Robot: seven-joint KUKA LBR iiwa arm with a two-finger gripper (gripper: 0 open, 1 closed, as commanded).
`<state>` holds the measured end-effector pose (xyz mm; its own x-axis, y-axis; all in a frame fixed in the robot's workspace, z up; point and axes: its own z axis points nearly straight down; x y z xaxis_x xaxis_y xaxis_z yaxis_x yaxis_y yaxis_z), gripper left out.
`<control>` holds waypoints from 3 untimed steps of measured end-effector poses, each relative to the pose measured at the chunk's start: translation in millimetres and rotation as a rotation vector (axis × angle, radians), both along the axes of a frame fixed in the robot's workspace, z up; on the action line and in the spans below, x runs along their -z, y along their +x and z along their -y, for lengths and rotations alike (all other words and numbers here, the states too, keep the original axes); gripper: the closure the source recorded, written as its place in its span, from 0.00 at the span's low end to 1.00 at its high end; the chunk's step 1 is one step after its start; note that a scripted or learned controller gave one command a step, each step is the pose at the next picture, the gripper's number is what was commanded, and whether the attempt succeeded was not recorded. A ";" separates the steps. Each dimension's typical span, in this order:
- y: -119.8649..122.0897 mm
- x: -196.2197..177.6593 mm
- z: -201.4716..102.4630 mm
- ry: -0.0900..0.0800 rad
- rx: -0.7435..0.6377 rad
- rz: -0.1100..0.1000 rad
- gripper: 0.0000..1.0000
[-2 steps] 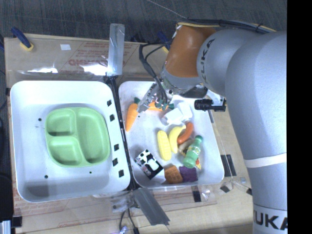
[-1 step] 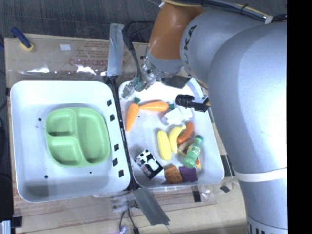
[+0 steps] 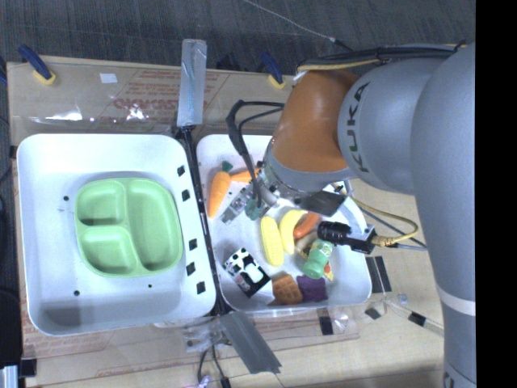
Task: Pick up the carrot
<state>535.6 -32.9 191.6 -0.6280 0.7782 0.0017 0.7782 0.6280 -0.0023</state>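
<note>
The carrot [image 3: 218, 192] is an orange toy lying at the upper left of the right bin [image 3: 355, 289], close to the divider between the bins. The arm's orange band and wrist hang over the bin's upper middle. My gripper [image 3: 245, 206] reaches down just right of the carrot's lower end, very near it or touching it. Nothing shows as lifted; the carrot rests on the bin floor. The wrist hides the bin's top right part.
Also in the right bin lie a yellow banana [image 3: 271, 239], a green bottle [image 3: 318, 259], a purple item [image 3: 312, 288], a brown piece [image 3: 284, 288] and a black-and-white toy [image 3: 246, 270]. The left bin [image 3: 40, 168] holds a green divided plate [image 3: 129, 225].
</note>
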 end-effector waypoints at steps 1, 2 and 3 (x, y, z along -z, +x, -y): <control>-52.5 1.1 -15.4 0.000 0.275 -0.004 1.00; -59.1 0.7 -2.3 -0.001 0.601 0.000 1.00; -58.6 -13.9 10.4 -0.001 0.426 0.003 1.00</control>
